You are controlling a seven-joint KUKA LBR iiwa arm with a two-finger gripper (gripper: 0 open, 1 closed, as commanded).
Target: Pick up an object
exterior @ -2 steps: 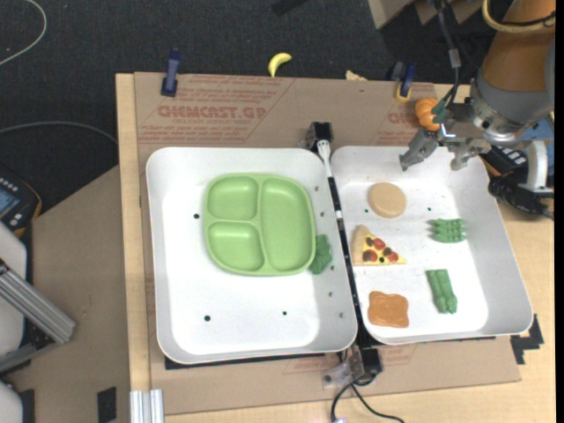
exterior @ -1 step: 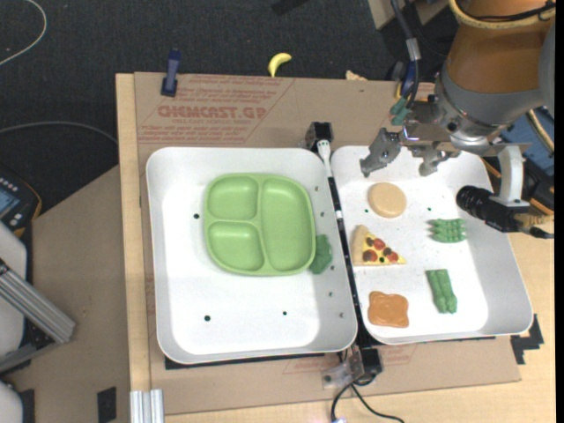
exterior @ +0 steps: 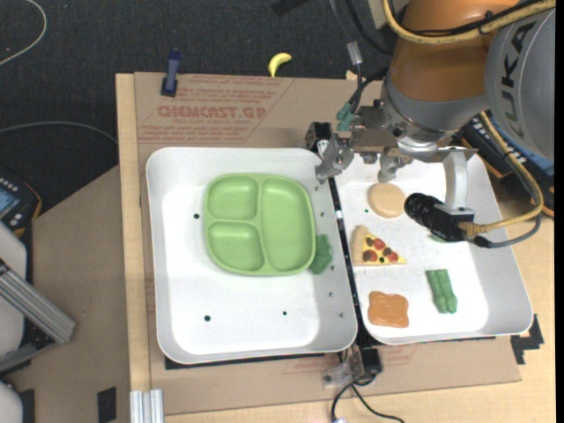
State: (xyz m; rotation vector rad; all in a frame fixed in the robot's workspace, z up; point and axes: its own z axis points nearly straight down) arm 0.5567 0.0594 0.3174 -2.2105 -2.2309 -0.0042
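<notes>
The right bin (exterior: pixel 504 300) holds a round beige cookie (exterior: pixel 385 200), a pizza slice (exterior: pixel 377 248), an orange-brown toast piece (exterior: pixel 388 308) and a green vegetable piece (exterior: pixel 441 290). My gripper (exterior: pixel 392 174) hangs over the far end of this bin, open. One finger is near the divider between the bins and the other is to the right of the cookie. The cookie lies on the bin floor below and between them, not held. The left bin (exterior: pixel 176 324) holds a green divided plate (exterior: pixel 260 223). A small dark green piece (exterior: pixel 322 254) sits at the plate's right edge.
A black cylinder with a cable (exterior: pixel 434 216) hangs from the wrist over the right bin. Both bins stand on a cardboard sheet (exterior: pixel 211 108). A blue clip (exterior: pixel 170 73) and a small yellow banana (exterior: pixel 279 62) lie at its far edge.
</notes>
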